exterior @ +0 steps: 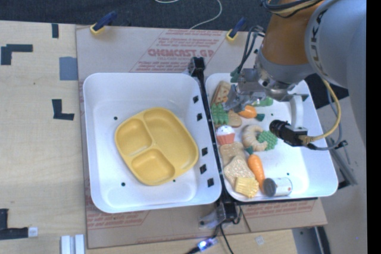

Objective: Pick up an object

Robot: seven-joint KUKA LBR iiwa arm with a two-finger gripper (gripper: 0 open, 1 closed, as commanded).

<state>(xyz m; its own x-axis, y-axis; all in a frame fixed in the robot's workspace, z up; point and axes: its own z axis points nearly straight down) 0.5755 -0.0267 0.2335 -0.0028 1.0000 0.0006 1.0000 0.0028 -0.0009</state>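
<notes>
My claw (245, 98) hangs over the toy food heap at 10 o'clock of the right bin (321, 184); grip state I cannot tell. I should descend straight on one piece.

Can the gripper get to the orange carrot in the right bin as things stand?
Probably yes. The carrot lies on top near the right bin's front with open space on its right. The gripper is over the pile at the back. A cracker touching its left side could crowd one finger.
</notes>
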